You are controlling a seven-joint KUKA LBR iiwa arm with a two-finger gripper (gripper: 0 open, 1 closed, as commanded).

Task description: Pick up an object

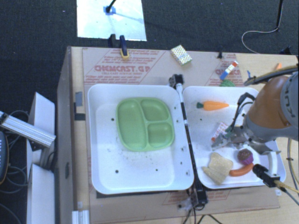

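Observation:
The right bin (202,125) holds an orange carrot (214,105) near its far edge. A small pink and white piece (219,129) lies mid-bin. A slice of toast (218,166), a red sausage (240,171) and a dark purple round item (245,156) sit near the front edge. My gripper (223,140) hangs low in this bin, just in front of the pink and white piece and behind the toast. Nothing shows clearly between its tips.
The left bin (105,167) bears a green divided plate (144,123). On the bench behind the bins lie a yellow box (181,54), a red, white and blue item (229,70) and a small green thing (227,83). The grey arm (275,108) covers the right bin's right side.

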